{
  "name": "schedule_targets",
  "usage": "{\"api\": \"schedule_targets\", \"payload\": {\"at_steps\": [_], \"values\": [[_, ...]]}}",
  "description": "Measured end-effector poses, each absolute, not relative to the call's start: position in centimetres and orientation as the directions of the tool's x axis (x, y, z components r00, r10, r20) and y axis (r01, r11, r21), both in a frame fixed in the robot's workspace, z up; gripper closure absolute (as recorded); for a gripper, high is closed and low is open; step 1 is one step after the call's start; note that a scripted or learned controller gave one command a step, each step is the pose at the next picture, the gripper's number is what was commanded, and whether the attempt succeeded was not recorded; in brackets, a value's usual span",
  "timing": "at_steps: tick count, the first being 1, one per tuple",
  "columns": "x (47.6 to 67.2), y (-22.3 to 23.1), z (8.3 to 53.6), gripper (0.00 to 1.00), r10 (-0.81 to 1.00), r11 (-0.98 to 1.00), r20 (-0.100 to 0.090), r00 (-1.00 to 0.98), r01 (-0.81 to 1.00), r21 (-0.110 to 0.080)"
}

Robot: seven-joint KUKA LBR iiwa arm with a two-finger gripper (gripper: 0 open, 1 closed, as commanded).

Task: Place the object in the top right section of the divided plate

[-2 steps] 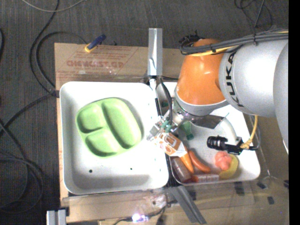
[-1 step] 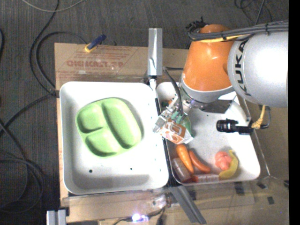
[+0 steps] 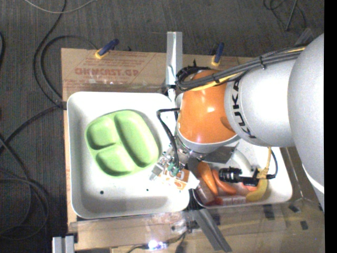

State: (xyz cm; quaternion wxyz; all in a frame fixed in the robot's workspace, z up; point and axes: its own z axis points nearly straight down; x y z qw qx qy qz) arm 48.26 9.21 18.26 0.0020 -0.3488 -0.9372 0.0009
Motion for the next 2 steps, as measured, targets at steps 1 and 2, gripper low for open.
{"api": "schedule_targets", "payload": {"at_steps": [1, 2], "values": [[48.4, -4.0, 18.3, 1.00, 0.644, 0.765, 0.000, -0.765, 0.644, -0.002], [48.8, -10.6, 12.5, 1.00, 0.647, 0.762, -0.013, -0.762, 0.647, 0.008]]}}
